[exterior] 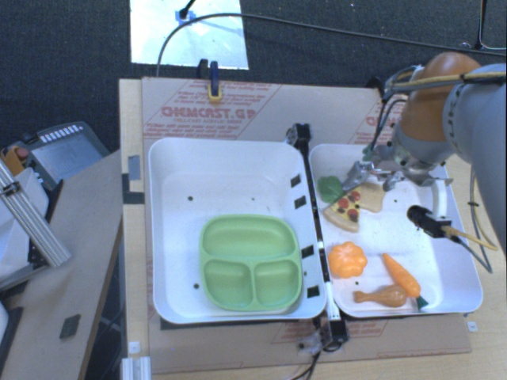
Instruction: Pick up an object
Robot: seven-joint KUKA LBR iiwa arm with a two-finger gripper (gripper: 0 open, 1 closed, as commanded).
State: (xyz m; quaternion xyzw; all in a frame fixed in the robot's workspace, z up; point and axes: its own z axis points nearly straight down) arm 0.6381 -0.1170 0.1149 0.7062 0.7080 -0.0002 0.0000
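Observation:
In the right bin (455, 287) lie a pizza slice (348, 209), a small green piece (329, 187), an orange pumpkin (346, 260), a carrot (402, 275) and a brown drumstick (382, 296). My gripper (366, 177) hangs low over the far part of the right bin, just above the wide end of the pizza slice and to the right of the green piece. I see nothing held in it.
The left bin (182, 180) holds a green divided plate (252, 261) at its near side. A black-clipped divider (307, 204) runs between the bins. The arm (444, 109) comes in from the right, above the right bin's far corner.

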